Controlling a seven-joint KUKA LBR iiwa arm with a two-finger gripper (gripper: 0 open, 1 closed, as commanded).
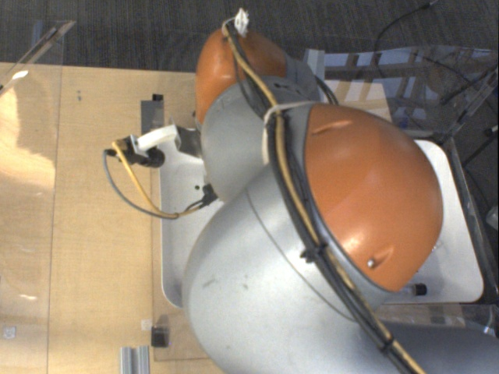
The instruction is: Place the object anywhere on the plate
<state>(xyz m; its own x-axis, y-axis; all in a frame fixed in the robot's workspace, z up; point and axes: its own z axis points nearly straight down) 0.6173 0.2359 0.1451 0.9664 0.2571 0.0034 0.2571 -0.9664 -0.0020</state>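
The grey arm with its orange bands bulks across most of the camera view and hides the bins' insides. A strip of one white bin shows at the arm's left, and a corner of the other white bin shows at the right. The plate, the object and the gripper lie somewhere under the arm, hidden from here.
A white connector with a yellow and black cable loop hangs off the arm over the wooden bench at the left. Black brackets sit at the left bin's corners. Dark carpet runs along the top.
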